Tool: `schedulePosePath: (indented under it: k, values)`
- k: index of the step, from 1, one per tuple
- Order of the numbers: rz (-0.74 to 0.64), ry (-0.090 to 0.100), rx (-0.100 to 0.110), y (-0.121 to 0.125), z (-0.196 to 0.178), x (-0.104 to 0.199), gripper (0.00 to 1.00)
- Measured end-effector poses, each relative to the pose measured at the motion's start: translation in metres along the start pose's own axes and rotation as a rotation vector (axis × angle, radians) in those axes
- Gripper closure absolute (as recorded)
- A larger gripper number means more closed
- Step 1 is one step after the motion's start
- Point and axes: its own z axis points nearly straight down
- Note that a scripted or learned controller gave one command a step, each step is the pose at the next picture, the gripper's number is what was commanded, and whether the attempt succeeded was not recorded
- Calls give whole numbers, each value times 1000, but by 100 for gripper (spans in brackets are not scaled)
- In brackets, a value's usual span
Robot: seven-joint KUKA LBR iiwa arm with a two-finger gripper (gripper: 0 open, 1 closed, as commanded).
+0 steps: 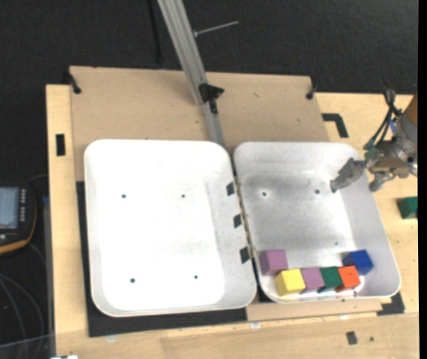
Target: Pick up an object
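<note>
Both shallow bins look like smooth white plastic: the left bin (161, 223) is clean and faintly glossy, while the right bin (303, 208) is scuffed grey and dull across its floor. The bench (198, 103) beneath them is pale, matt board like unfinished wood or fibreboard. At 5 o'clock in the right bin, the coloured blocks (314, 275) look solid and matt.

The gripper (363, 175) hangs over the upper right edge of the right bin (303, 215), fingers spread and apparently empty (the view is coarse there). Along that bin's near wall sit a purple block (274, 260), yellow block (289, 281), green block (330, 277), orange block (348, 277) and blue block (359, 260).
</note>
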Motion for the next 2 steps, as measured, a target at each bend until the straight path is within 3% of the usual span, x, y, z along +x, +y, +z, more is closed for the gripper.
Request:
schedulePosePath:
  k: [1, 2]
  values:
    - [-3, -1, -2, 1, -11, -1, 100]
    - [-7, 3, -3, 16, -22, 82, 100]
